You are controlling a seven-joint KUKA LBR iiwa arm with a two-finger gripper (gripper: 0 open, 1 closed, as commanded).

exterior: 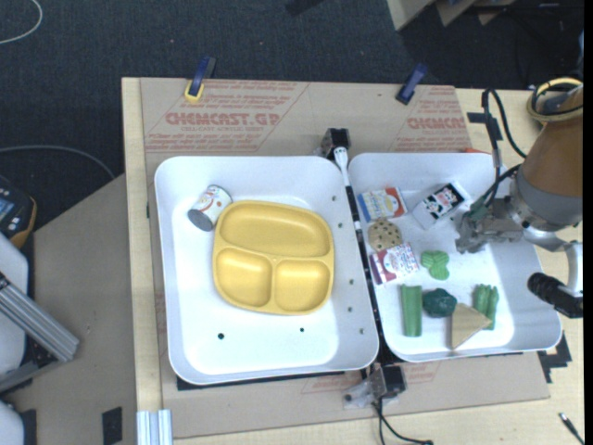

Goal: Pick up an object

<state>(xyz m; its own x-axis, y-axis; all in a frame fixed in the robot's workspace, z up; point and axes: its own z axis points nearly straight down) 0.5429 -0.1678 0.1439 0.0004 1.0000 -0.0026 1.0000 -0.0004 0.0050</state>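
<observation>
My gripper [474, 232] hangs at the right of the frame over the right bin [519, 341]; how my jaws stand I cannot tell. The small green toy [435, 265] lies just lower left of me, its neighbours further down.
</observation>
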